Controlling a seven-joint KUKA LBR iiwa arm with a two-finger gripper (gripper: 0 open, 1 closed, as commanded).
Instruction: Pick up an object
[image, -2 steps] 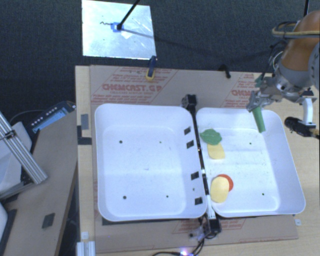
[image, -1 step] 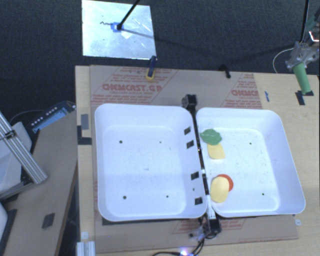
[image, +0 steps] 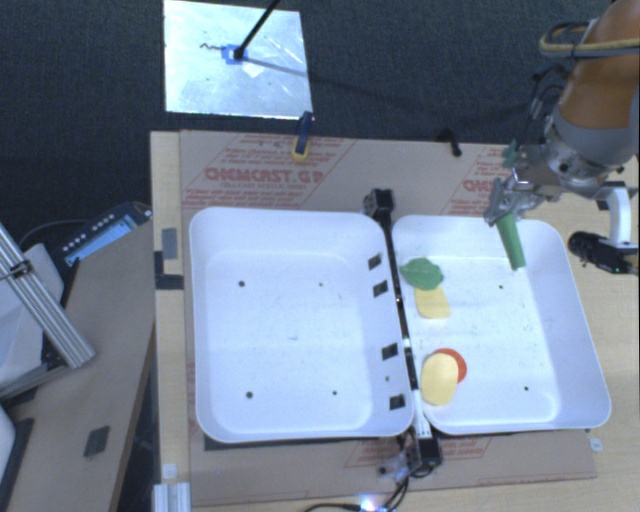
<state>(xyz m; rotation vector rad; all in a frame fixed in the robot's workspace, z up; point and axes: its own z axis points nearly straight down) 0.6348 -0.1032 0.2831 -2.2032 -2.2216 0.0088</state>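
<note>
Even, bright overhead light, white bins (image: 290, 225) slightly washed out, foil sheet (image: 237, 60) glaring, overall soft focus

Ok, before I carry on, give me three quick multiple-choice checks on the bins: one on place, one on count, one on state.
1. Where do the loose objects lie?
A. left bin
B. right bin
C. on the cardboard

2. How many yellow pieces lie in that bin?
A. none
B. two
C. four

3. How does the green stick at the gripper hang?
A. lying flat in the left bin
B. standing on the cardboard
C. slanting down from the gripper over the right bin

Answers:
1 B: the green piece lies in the right bin.
2 B: a yellow block and a yellow round piece.
3 C: the green stick slants down below the gripper.
</note>
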